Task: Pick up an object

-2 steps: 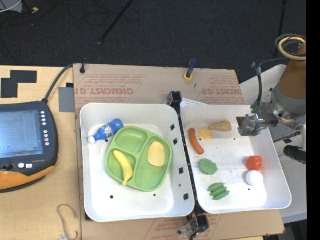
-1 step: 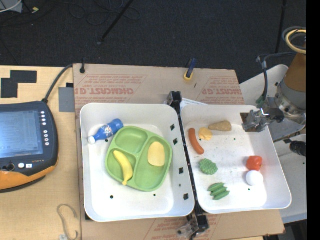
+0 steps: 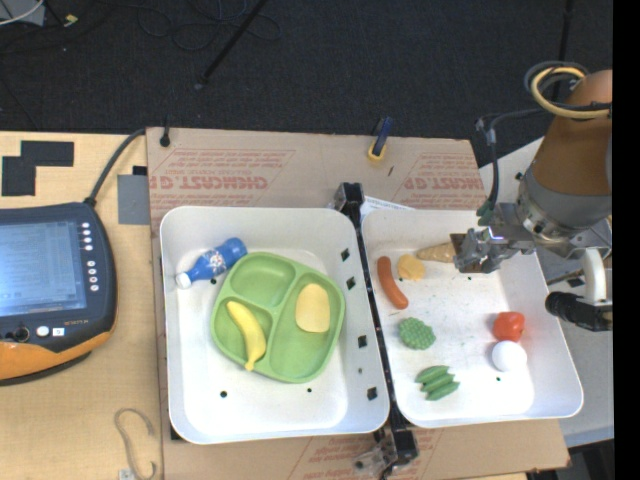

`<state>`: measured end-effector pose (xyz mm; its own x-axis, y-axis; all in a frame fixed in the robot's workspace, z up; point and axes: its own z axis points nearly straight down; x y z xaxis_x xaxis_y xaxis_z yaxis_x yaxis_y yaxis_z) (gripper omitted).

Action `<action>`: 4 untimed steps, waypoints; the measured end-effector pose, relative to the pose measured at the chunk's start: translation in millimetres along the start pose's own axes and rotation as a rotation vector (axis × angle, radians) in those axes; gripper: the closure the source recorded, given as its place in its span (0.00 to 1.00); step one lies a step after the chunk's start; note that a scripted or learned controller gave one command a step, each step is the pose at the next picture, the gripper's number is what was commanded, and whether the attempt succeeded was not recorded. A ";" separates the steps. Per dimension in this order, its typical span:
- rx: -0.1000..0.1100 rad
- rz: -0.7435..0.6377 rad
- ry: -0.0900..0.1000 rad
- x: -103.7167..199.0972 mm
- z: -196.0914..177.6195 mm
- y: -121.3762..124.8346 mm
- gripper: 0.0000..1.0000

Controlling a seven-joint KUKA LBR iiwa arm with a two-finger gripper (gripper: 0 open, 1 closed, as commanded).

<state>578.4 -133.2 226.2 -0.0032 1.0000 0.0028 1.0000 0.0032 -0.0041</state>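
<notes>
My gripper (image 3: 477, 252) hangs over the back part of the right bin (image 3: 545, 393), with the grey and orange arm reaching in from the right. A beige cone-shaped piece (image 3: 436, 253) lies just left of it, close to or touching its tip. Below and to the left sit a small yellow piece (image 3: 410, 267) and a red sausage (image 3: 391, 282). A green broccoli (image 3: 417, 334) and a green pea pod (image 3: 436, 380) lie toward the front. A red tomato (image 3: 508, 325) and a white egg (image 3: 508, 356) sit at the right.
The left bin (image 3: 190, 388) holds a green divided plate (image 3: 268, 288) with a banana (image 3: 247, 334) and a pale yellow piece (image 3: 313, 309), plus a blue and white bottle (image 3: 211, 262). A tablet-like pendant (image 3: 50, 278) lies at far left. A black divider (image 3: 364, 313) runs between the bins.
</notes>
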 end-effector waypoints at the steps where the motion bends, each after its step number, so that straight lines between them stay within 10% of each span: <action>1: 0.000 0.000 0.000 40.9 -4.0 -15.8 1.00; 4: 0.002 -0.002 -0.001 183.6 -10.9 -80.9 1.00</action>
<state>497.0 50.1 237.9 -0.0049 1.0000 0.0023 1.0000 0.0049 -0.0060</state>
